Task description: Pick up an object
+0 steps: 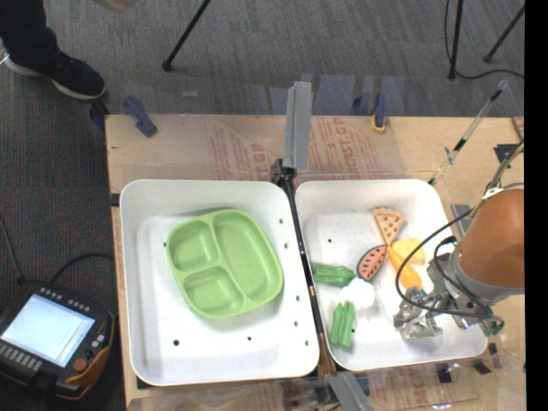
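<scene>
The right bin (360,197) holds several toy foods. A tan waffle-patterned wedge (387,224) lies at the back, with a watermelon slice (372,262) and a yellow-orange piece (408,260) just in front of it. A green pod (332,273), a white ball (360,294) and a ribbed green piece (342,324) lie near the bin's left wall. My gripper (419,319) hangs low over the bin's front right corner, just in front of the yellow-orange piece. The orange band (503,247) and cables cover the wrist.
The left bin (141,315) holds a green divided plate (224,262). A grey post (298,131) stands behind the divider between the bins. A tablet (50,330) lies on the floor at the left, and tripod legs stand behind the bench.
</scene>
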Robot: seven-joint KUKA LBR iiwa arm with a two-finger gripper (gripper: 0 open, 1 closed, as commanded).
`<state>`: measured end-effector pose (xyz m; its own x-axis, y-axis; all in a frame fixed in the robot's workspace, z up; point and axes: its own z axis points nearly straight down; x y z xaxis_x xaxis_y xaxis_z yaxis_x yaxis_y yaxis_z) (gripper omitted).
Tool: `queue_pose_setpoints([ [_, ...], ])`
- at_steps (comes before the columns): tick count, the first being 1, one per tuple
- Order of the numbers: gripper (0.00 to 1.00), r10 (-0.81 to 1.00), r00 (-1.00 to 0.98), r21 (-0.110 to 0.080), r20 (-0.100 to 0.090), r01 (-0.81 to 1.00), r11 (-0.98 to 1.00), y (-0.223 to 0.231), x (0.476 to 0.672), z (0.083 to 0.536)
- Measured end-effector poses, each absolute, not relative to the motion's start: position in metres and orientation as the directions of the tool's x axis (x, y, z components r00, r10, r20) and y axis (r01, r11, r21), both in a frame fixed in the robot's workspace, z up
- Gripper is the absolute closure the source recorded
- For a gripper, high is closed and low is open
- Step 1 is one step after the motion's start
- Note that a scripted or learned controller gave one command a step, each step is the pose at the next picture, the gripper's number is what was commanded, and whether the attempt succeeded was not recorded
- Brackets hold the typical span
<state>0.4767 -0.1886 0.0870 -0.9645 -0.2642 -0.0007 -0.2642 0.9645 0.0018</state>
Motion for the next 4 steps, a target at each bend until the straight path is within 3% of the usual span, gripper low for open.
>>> queue_pose_setpoints([
  [1, 0.00, -0.264, -0.964, 0.002, -0.001, -0.264, 0.964, -0.188, 0.477, 0.087],
  [2, 0.00, -0.153, -0.988, 0.004, -0.002, -0.153, 0.988, -0.121, 0.535, 0.087],
  [3, 0.00, -0.031, -1.000, 0.002, -0.004, -0.031, 1.000, -0.099, 0.611, 0.088],
  [4, 0.00, 0.035, -0.999, 0.002, -0.001, 0.035, 0.999, -0.102, 0.581, 0.088],
])
